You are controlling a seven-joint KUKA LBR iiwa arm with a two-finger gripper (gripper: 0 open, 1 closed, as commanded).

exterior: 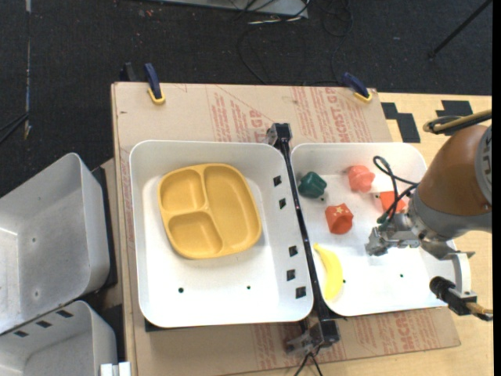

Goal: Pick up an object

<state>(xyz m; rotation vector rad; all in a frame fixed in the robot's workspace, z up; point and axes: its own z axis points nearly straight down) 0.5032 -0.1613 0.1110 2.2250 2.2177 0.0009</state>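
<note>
end effector (381,241) hangs low inside the right bin (407,304); whether it grips anything cannot be told. red block (340,218) sits just to its left, banana (331,272) lower left, green piece (312,183) and pink piece (360,178) farther up.

The grey KUKA arm with its orange band (462,171) reaches in from the right edge, bent downward at the wrist. Its grey metal two-finger gripper (379,244) hangs low, pointing left, cables looping above it.
</note>
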